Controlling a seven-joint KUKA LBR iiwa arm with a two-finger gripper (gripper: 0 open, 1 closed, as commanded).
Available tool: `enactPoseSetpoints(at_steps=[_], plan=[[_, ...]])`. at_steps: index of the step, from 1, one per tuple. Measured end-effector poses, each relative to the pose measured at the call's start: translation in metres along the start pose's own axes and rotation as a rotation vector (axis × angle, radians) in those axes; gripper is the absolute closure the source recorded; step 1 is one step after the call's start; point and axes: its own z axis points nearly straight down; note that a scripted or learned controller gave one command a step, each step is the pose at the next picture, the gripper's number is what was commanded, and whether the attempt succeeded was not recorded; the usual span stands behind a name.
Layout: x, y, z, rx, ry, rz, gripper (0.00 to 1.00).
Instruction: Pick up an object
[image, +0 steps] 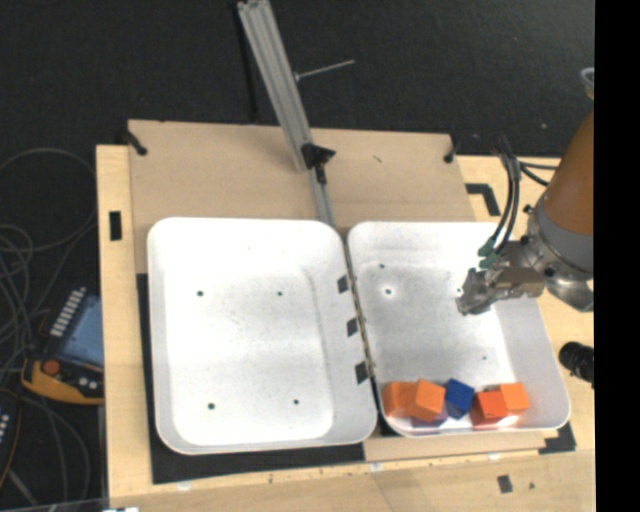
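Several blocks lie along the front wall of the right bin (400, 245): an orange block (414, 398) at the left, a blue block (459, 396) in the middle with something purple under its left side, and an orange-red block (499, 402) at the right. My gripper (474, 298) hangs over the right part of that bin, well behind the blocks and apart from them. Nothing shows between its fingers.
The left bin (250, 330) sits beside the right one, joined by small clips along the shared edge. A slanted metal rail (285, 90) runs down from the top to the bins' back. Cables and a handheld pendant (70, 345) lie off the bench's left.
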Motion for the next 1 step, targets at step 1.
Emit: enactPoseSetpoints(at_steps=[1], plan=[[0.0578, -0.0015, 0.0639, 0.013, 0.003, -0.003, 1.0]])
